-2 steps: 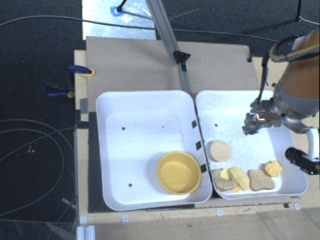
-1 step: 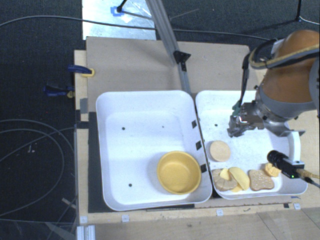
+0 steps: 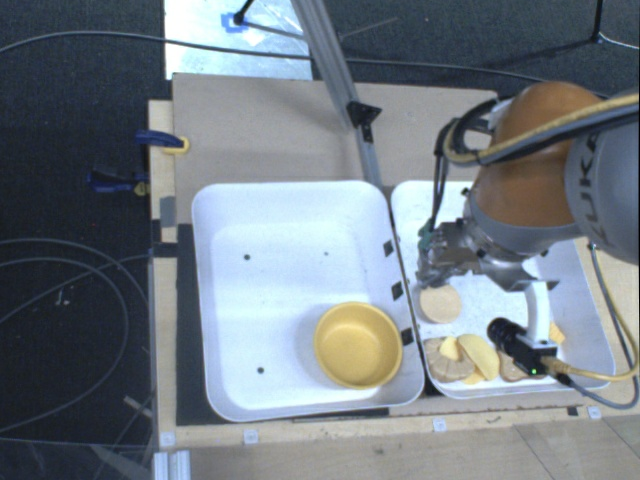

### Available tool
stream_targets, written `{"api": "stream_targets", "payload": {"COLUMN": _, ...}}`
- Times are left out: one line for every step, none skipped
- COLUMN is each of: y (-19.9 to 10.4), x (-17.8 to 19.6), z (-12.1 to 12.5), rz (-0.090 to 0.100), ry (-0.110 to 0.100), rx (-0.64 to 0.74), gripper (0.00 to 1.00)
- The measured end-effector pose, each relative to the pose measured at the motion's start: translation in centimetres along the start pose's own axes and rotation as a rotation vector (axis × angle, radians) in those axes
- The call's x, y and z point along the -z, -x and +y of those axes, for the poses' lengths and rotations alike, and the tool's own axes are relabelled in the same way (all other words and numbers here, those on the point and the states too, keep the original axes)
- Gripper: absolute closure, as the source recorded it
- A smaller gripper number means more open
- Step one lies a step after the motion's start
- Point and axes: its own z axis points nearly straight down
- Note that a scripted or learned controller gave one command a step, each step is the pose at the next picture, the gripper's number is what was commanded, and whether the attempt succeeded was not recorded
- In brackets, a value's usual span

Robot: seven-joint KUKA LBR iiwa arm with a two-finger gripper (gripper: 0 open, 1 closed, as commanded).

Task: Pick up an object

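Camera view: yellow bowl (image 3: 358,344) upright, round, no long axis

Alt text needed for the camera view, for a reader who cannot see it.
The grey-and-orange arm reaches over the right bin, its end effector just above a round tan disc near several yellow and tan pieces. The left bin holds a yellow bowl.
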Motion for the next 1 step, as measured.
{"api": "stream_targets", "payload": {"y": -5.10, "x": -1.89, "z": -0.83, "rz": 0.000, "ry": -0.001, "rx": 0.000, "gripper": 1.00}}
